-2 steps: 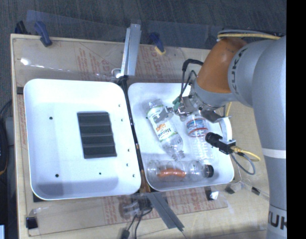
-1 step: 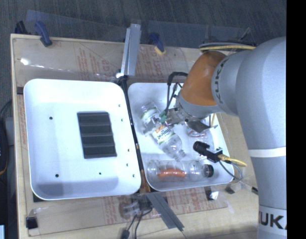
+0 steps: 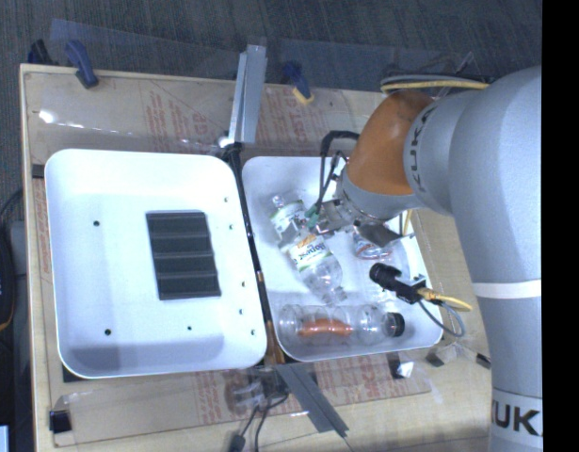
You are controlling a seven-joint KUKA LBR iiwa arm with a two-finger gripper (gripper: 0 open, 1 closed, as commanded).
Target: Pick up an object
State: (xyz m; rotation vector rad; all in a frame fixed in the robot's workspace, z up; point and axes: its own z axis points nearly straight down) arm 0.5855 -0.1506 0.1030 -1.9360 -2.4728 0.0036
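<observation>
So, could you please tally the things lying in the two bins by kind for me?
Clear plastic bottles: 3
Dark ribbed block: 1
Total: 4
A clear crumpled bit beside the arm is too hidden to class, so it is not counted.

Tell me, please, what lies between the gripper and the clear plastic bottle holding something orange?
A crumpled clear bottle with a white label lies there, seen in the camera view.

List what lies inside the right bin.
Clear plastic bottles: a labelled bottle in the middle, a bottle with something orange inside along the near wall, a crumpled bottle farther back. The arm covers the right bin's far right corner, hiding whatever lies there.
</observation>
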